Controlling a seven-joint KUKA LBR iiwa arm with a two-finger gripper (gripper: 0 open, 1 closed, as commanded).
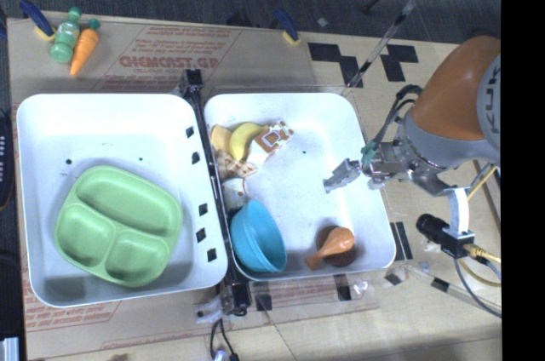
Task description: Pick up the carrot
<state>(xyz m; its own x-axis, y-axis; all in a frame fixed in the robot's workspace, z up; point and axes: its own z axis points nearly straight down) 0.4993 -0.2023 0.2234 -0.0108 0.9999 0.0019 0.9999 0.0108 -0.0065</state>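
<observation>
Gripper [342, 175] seen above right bin [368, 146], finger spacing unclear; carrot [83, 49] spotted far left, outside bins, partly hidden by green toy [64, 40].

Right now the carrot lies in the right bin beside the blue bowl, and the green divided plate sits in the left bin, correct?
Not quite. The camera view shows the carrot outside both bins, on the bench above the left bin. The green divided plate does sit in the left bin, and the blue bowl is in the right bin.
</observation>
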